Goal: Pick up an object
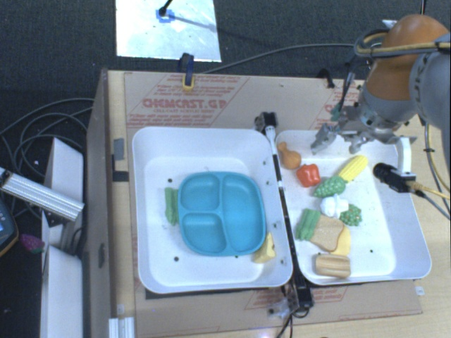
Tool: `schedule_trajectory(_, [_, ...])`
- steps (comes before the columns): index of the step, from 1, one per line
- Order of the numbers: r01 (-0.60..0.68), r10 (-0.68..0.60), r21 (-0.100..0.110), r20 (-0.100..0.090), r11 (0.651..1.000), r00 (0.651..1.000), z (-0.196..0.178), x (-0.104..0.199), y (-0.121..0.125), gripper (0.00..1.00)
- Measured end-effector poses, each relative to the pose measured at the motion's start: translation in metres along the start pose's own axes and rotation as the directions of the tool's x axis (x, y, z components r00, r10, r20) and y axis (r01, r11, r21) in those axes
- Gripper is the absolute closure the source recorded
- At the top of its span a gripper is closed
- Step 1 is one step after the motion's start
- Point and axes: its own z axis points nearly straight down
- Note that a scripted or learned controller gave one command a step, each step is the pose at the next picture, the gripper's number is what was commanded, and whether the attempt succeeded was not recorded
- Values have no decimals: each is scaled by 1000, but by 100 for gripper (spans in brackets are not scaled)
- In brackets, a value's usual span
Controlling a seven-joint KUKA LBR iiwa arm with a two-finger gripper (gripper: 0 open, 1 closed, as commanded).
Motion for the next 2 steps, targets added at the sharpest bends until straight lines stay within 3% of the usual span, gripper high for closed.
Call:
schedule_trajectory(1, [-1, 1, 1, 0, 1000, 1000, 107, 13, -24, 0])
schedule_trajectory(2, [7, -6, 48, -9, 999, 1000, 111, -5, 19, 0])
